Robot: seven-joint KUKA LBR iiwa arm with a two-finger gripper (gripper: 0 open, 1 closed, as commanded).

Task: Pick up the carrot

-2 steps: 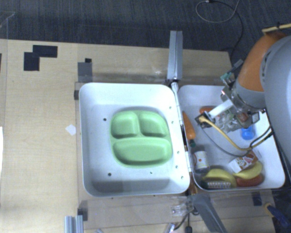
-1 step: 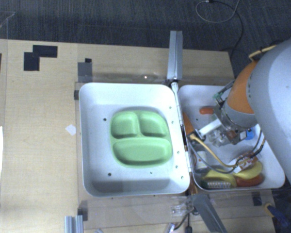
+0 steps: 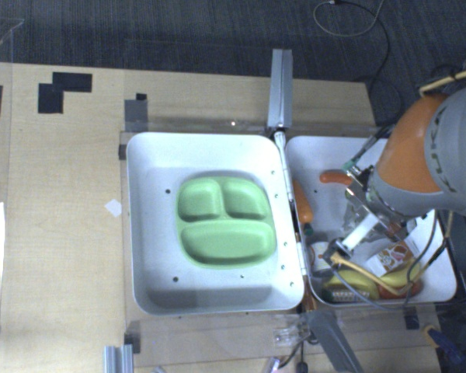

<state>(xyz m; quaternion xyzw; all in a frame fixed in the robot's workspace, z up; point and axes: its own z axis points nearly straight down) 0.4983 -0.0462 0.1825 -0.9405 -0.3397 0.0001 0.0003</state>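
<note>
Two white bins side by side. Green divided plate (image 3: 224, 218) centred in left bin (image 3: 140, 231). Carrot (image 3: 301, 202) along right bin's (image 3: 449, 282) nine o'clock wall. Gripper (image 3: 343, 249) lowered near banana (image 3: 369, 278) at six o'clock; grip impossible to tell.

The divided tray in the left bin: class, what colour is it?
Light green. The tray shows plainly in the camera view, lying in the white left bin.
</note>
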